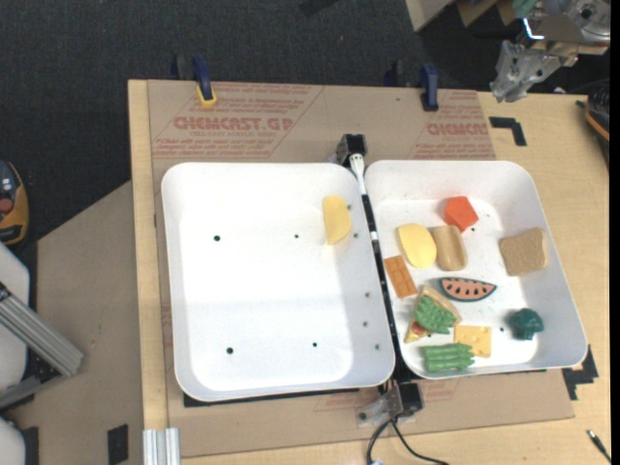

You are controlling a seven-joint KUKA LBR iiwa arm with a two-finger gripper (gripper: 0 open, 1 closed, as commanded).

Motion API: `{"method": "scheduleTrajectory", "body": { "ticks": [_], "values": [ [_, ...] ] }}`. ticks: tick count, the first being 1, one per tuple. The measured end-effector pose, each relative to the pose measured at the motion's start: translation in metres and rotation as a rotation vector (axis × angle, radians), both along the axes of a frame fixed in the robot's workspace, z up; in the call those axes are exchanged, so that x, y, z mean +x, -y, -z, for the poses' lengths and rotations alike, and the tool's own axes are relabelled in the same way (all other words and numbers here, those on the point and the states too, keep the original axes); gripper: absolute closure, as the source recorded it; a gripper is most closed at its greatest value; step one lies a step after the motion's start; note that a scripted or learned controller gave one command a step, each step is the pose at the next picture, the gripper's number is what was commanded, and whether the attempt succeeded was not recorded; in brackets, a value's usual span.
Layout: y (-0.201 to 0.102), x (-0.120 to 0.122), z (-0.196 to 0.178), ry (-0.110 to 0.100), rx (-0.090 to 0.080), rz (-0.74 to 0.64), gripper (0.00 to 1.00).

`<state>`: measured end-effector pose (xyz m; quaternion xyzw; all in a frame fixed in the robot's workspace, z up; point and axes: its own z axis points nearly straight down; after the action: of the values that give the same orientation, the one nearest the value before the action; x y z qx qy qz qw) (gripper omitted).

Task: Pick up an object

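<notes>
Dark carpet surrounds a pale bench (87,289) topped by a brown board (291,119) printed with red lettering and held by 2 blue clamps at its far edge.

Going left to right, the left bin (208,356) comes first, well away from the gripper, down and to its left. It holds 1 item, a pale yellow piece (336,220) lying against its right wall.

Next is the right bin (557,289), below the gripper and nearer to it, though nothing there touches the arm. It carries the rest: a thin orange-brown slab (398,276), a yellow lump (418,245) touching a tan roll (449,247), an orange-red block (461,212), a watermelon slice (468,289), a leafy green piece (433,315), a green pod (447,358), a yellow cheese wedge (475,339), a tan bread slice (524,252) and a dark green floret (526,324).

Farthest right and highest in the picture, the gripper (518,74) hangs beyond the far rim of the right bin, over the board and not above any object. Whether it is spread or closed cannot be told at this angle; nothing is visible in it.

As a judgement, the pick has not begun: every item lies in a bin. Choosing a target, travelling over it, descending, closing and lifting all remain.
</notes>
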<state>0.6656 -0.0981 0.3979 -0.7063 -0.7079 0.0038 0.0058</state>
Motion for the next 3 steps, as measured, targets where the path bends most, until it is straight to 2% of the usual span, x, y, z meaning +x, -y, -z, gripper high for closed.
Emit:
{"method": "scheduleTrajectory", "body": {
  "ticks": [1,2,3],
  "values": [
    [0.044,-0.006,0.066,0.009,-0.003,0.005,1.0],
    [0.12,-0.01,0.034,0.02,-0.008,0.008,1.0],
    [0.126,-0.009,0.113,0.008,-0.002,0.003,1.0]
  ]
}}
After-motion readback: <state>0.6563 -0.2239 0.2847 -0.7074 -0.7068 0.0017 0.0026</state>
